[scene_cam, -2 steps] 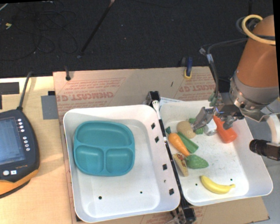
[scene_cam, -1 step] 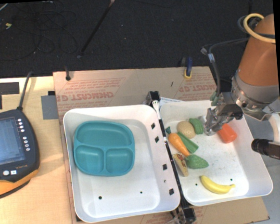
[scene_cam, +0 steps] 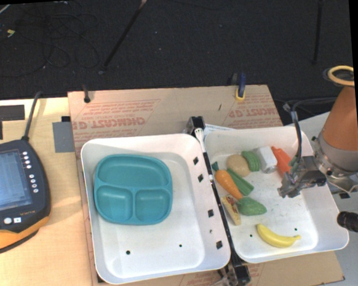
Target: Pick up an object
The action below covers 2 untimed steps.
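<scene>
A: Which item is the task's thing, and where is it?

B: Any toy in the right bin (scene_cam: 335, 244) would serve. The likeliest, by position, is the orange piece (scene_cam: 281, 159) at the bin's far right, just beside the pincer (scene_cam: 291, 185). It looks like a small carrot or pepper of moulded plastic.

A: How should it handle?

B: By its look, light, stiff and smooth, so apt to slip or skid away if pinched off-centre. I would take it across its narrow width, near mid-length, not at the tapered end.

A: The state of the pincer?

B: It sits low over the bin floor, near the right wall, below the arm's orange band (scene_cam: 348, 120). Whether its fingers are spread or closed cannot be told at this grain, and nothing can be seen held.

A: What lies around?

B: Left of the orange piece, a white-grey block (scene_cam: 266, 158), a green piece (scene_cam: 251, 160) and a tan lump (scene_cam: 237, 164). Nearer and further left, a carrot (scene_cam: 228, 183) against a green pod (scene_cam: 241, 184), another green piece (scene_cam: 252, 207) and a tan strip (scene_cam: 233, 210). A banana (scene_cam: 277, 235) lies alone at the near side, well apart and easy to reach.

A: And beyond?

B: The left bin (scene_cam: 114, 261) holds a teal tray (scene_cam: 133, 189). Both bins rest on cardboard (scene_cam: 139, 111) on the worktop (scene_cam: 28, 268), with a pendant (scene_cam: 13, 189) at far left.
</scene>
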Each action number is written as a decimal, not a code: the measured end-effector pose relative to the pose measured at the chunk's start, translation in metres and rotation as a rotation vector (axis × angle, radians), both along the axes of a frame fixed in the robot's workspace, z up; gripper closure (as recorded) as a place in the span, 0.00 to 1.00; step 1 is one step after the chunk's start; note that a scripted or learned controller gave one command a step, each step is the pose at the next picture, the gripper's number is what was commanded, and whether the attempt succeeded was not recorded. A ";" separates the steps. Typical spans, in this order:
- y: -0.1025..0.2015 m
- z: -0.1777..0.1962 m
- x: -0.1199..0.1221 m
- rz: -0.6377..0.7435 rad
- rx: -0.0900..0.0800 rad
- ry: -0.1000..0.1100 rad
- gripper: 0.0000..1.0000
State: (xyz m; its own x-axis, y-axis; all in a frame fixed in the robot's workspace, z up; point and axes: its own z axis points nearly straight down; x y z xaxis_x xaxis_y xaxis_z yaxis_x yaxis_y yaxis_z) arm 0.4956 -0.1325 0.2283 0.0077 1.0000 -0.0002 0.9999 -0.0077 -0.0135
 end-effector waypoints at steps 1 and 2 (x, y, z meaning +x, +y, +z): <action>0.015 0.024 -0.021 0.008 0.002 -0.009 1.00; 0.033 0.032 -0.019 0.010 0.001 -0.011 1.00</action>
